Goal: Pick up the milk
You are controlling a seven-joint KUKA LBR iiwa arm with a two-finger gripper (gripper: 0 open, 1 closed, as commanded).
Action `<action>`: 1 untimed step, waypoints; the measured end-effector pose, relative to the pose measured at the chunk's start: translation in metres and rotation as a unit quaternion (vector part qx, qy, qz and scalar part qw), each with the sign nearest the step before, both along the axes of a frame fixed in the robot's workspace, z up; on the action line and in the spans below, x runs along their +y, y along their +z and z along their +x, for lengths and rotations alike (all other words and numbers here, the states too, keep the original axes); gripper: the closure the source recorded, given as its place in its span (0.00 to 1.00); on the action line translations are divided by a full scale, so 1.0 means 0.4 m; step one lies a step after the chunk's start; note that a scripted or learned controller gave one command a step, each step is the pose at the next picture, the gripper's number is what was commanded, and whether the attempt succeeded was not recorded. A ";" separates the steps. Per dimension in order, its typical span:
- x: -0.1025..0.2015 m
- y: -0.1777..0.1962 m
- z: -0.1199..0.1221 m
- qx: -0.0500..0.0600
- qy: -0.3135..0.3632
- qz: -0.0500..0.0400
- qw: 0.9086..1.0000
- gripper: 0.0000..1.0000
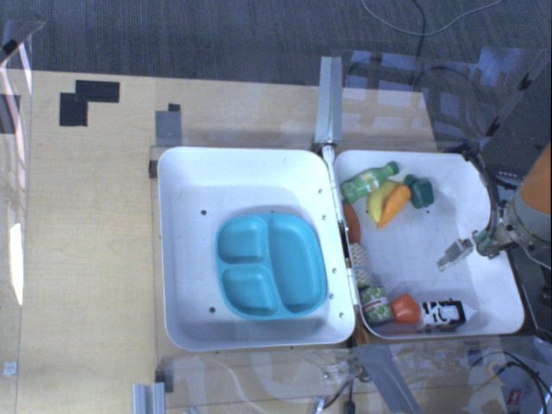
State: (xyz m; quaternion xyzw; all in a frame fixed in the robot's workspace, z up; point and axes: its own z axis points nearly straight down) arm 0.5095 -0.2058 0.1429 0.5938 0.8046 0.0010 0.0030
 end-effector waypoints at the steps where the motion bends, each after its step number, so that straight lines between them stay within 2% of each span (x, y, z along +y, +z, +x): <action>1: -0.001 -0.130 -0.044 -0.004 0.178 -0.003 0.984 0.00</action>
